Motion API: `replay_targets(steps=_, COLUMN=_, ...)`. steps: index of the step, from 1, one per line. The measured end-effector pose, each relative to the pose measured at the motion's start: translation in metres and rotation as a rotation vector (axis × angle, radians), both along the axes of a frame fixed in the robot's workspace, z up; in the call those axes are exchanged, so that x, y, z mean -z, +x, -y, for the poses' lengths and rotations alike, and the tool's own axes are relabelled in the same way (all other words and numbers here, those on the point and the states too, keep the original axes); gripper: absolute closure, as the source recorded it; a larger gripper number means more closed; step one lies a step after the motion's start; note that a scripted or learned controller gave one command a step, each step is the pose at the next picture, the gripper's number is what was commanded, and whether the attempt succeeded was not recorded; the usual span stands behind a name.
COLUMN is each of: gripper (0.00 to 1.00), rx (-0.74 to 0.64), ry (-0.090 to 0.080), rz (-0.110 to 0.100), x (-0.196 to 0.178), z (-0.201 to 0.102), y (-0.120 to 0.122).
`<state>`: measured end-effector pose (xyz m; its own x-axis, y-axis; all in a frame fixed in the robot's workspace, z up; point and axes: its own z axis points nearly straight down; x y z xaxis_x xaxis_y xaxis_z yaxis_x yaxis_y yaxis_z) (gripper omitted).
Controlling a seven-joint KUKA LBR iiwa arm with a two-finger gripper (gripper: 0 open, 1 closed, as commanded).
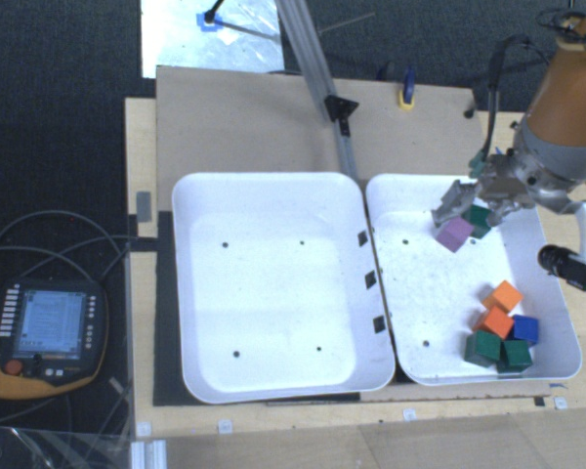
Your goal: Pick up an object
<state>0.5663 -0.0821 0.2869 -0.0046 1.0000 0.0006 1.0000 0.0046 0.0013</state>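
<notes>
My gripper (475, 206) hangs over the far part of the right bin (425, 296), below the grey and orange arm. A purple block (455, 233) and a dark green block (481, 221) show right under its tip, touching each other. Whether either is held or just lies on the bin floor below, I cannot tell. In the near right corner of the same bin sits a cluster of blocks: two orange ones (506, 296), a blue one (524, 329) and two green ones (486, 345).
The left bin (273, 180) stands beside the right one, sharing a raised rim. A slanted metal pole (308, 37) rises at the back. A teach pendant (44, 335) with cables lies left of the bench.
</notes>
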Motion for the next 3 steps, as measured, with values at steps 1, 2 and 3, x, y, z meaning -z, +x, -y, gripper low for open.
replay_targets(steps=1, gripper=0.00, rx=0.002, ry=0.000, rz=0.001, x=0.000, z=0.000, y=0.000)
replay_targets(steps=2, gripper=0.00, rx=0.003, ry=0.000, rz=-0.006, x=0.062, z=0.002, y=0.003)
replay_targets(steps=3, gripper=0.00, rx=0.003, ry=-0.001, rz=-0.005, x=0.109, z=0.011, y=0.003)
